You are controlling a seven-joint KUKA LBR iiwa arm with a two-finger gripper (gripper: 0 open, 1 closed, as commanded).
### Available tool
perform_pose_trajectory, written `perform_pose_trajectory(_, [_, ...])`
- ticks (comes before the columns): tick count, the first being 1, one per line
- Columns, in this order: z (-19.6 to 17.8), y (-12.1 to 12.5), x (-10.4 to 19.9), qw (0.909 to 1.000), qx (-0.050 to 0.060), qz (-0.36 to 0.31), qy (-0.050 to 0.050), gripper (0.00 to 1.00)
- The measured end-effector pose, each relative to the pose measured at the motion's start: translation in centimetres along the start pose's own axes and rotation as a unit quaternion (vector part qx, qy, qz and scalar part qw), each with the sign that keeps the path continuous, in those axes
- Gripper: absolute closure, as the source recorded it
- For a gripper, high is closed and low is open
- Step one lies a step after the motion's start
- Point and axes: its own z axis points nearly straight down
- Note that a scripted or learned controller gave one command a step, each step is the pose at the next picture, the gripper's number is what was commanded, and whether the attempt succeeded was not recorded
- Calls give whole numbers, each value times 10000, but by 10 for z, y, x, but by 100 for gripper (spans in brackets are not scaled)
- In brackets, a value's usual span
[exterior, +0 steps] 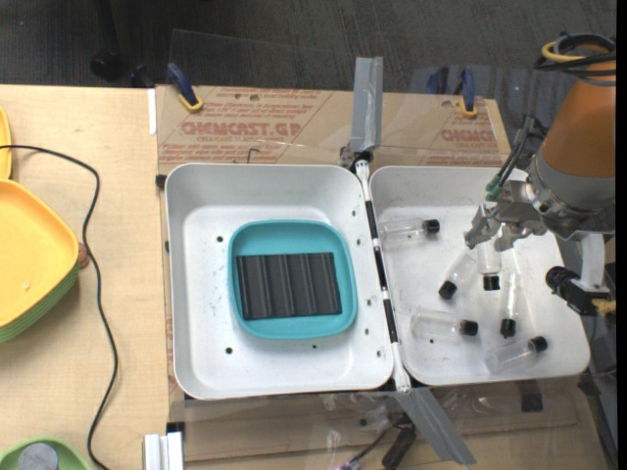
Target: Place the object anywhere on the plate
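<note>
hovering low over the right bin (pixel 578 355), the gripper (pixel 498 231) sits among the scattered clear vials (pixel 460 272), claw state impossible to tell, while the teal plate (pixel 291 280) waits in the left bin (pixel 196 262).

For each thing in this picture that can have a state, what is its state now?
Teal rectangular plastic plate with dark ribbed centre: lying flat in the left white bin, nothing on it.
Clear plastic vials with black caps: lying on their sides, scattered in the right white bin.
End effector: low over the right bin, above the vials.
Yellow plastic dishes: stacked on the wooden table.
</note>
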Motion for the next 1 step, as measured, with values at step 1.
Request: perform_pose_trajectory(1, [0,0,0,10000,0,1,0,0])
